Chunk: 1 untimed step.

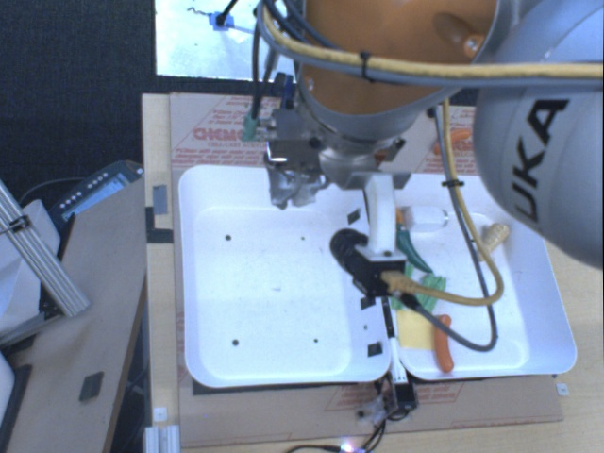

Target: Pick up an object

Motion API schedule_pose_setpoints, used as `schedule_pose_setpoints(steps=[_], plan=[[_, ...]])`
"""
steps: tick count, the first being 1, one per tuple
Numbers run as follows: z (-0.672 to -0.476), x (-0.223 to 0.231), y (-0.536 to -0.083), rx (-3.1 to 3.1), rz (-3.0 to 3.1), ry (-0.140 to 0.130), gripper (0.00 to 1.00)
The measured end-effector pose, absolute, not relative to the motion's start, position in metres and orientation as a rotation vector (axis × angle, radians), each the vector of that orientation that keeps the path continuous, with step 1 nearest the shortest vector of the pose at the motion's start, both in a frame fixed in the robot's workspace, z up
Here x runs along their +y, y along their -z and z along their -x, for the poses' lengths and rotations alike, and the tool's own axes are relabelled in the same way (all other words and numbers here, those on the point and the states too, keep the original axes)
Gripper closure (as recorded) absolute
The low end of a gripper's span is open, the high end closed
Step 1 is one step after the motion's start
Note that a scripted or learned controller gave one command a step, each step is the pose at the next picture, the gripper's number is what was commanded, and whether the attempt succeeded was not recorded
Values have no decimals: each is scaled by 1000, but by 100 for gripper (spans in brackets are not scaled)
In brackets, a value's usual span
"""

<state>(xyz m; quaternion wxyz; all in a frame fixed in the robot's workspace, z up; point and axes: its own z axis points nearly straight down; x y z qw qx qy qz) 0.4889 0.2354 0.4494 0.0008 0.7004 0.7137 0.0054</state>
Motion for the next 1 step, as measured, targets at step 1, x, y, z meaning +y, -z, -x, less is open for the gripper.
schedule_pose_setpoints(steps=[1], plan=[[-489, 236, -460, 2245, -2194, -20, 100]])
